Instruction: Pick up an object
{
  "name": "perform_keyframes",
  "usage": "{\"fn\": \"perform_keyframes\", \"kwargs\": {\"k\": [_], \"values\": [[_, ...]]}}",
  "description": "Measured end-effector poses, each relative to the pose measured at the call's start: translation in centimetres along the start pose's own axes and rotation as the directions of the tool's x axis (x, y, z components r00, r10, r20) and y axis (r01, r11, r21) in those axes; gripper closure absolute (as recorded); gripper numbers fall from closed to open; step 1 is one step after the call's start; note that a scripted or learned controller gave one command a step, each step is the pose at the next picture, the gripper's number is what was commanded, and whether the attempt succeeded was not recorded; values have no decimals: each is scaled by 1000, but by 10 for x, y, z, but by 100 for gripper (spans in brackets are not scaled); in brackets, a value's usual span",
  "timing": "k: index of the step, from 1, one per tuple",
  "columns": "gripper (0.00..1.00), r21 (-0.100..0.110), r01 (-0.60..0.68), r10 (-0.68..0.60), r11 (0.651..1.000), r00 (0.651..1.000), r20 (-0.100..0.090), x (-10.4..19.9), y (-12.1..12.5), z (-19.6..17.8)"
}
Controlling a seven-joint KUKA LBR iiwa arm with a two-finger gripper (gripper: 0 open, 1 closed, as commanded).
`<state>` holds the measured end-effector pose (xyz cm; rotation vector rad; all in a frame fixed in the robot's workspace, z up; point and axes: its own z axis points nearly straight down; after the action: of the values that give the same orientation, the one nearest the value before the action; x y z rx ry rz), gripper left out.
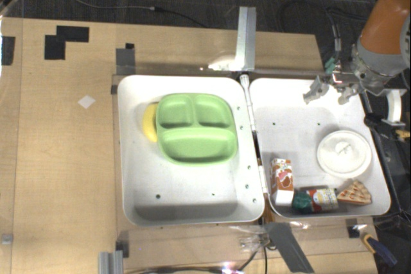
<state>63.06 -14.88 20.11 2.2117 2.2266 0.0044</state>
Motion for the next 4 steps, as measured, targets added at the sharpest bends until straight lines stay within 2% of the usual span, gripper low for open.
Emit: {"fn": "perform_keyframes", "kwargs": {"k": [1, 2, 3, 4], "values": [[0, 2, 51, -51, 999, 999, 0, 26, -64, 59], [0, -1, 180, -180, 984, 984, 0, 80, -23, 15], [0, 0, 217, -217, 976, 976, -1, 107, -66, 15], [0, 0, 319, -319, 948, 948, 0, 105, -135, 16]]}}
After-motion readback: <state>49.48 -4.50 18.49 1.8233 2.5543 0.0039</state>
